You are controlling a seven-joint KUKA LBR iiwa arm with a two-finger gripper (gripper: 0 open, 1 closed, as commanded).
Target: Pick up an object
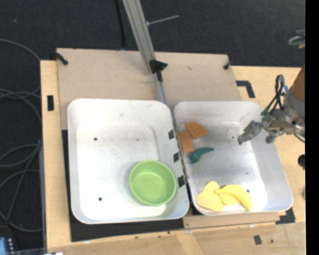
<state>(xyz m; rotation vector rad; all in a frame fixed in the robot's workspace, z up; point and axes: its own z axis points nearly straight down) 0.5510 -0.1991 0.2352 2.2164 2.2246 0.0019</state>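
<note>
My gripper hangs over the right part of the right bin, its two grey fingers spread open with nothing between them. Well to its left lies an orange piece, with a second orange piece against the bin's left wall. Just below them is a small teal object. A pile of yellow banana-like pieces rests at the bin's front edge. A green bowl sits at the front right of the left bin.
A slanted metal pole rises from behind the seam between the two bins. The bins stand on a tan board with dark floor and cables at the left.
</note>
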